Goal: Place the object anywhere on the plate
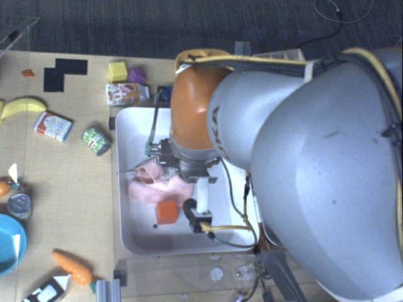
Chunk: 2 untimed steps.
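Camera view looks down on the tool (178, 168), low in the white bin (126, 231) over a soft, crumpled pink cloth (151, 190). I cannot tell if it is open or shut. A hard orange block (167, 212) sits beside the cloth. A good grab takes the cloth's thick middle, then goes left to the round blue plate (9, 247).

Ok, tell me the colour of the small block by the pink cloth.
Orange-red block, clearest in the camera view, inside the white bin.
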Available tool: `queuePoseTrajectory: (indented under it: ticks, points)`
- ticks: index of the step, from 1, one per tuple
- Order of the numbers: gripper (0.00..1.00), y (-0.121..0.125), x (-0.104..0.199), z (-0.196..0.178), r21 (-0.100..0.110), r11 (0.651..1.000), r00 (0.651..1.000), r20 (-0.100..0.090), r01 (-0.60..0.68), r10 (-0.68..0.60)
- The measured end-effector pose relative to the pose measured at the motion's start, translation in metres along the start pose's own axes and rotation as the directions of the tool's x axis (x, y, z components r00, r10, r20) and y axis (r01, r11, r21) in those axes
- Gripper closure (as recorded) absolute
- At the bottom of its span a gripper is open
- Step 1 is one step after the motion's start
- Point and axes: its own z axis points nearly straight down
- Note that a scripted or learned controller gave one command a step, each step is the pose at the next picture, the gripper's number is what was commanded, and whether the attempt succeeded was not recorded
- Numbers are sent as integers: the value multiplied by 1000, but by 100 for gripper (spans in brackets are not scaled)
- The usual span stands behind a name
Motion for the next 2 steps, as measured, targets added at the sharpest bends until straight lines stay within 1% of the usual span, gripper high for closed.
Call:
queuePoseTrajectory:
  ticks: [1,2]
  points:
    - [100,108,4,-60,-6,995,995,0,103,-103]
    - [100,112,12,51,-8,988,988,-1,155,-155]
